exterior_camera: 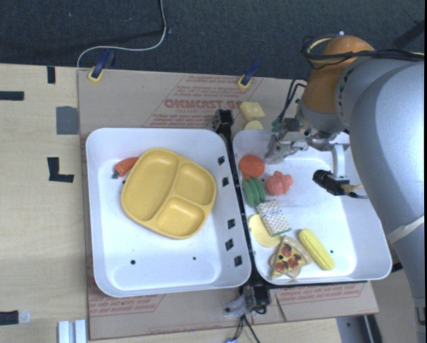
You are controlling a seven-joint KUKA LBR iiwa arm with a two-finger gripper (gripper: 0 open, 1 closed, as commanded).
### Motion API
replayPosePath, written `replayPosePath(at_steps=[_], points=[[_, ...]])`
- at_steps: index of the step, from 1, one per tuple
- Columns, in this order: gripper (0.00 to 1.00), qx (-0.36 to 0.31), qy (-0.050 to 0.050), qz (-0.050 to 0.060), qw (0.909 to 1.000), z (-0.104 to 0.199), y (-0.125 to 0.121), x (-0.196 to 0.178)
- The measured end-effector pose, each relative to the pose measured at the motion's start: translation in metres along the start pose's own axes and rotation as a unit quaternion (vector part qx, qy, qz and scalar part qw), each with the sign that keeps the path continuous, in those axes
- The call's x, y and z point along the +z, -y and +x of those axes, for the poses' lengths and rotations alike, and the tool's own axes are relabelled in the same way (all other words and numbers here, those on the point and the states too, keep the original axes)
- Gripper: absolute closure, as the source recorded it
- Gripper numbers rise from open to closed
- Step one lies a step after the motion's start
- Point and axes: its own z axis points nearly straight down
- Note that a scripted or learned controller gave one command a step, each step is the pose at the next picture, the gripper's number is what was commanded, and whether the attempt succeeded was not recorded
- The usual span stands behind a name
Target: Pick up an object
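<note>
The landmark taken here is the black divider strip (232, 191) where the two shallow white bins meet. To its right lies the right-hand white bin (356, 227), in which nearly all the loose toy food has been gathered, presumably so that it sits within the arm's reach. Just beside the strip, near its upper end, a round red-orange toy tomato (252, 165) is seen, with a green ridged toy vegetable (254, 191) directly below it and a pinkish-red lumpy toy fruit (278, 184) a little further right. Lower along the strip lie a pale yellow flat disc (260, 229), a white chequered packet (273, 216) resting partly on it, a toy pizza slice (288, 257) and a yellow toy corn cob (317, 249).

The grey two-finger gripper (279, 150) is held low over the upper part of this bin, right of the strip and just beside the tomato. It cannot be told whether the jaws are apart or together, and no object is seen between them. The tomato and the pinkish fruit are judged the likeliest targets, being nearest the tool.

Left of the strip, the left-hand white bin (106, 249) holds a yellow compartmented plastic plate (169, 191), with an orange toy carrot (125, 166) tucked at the plate's far edge. Nothing is judged lifted yet.
</note>
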Motion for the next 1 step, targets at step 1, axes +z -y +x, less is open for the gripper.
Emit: replayPosePath(at_steps=[1], points=[[0.0,0.0,0.0,0.001,1.0,0.0007,0.0002,0.0008]])
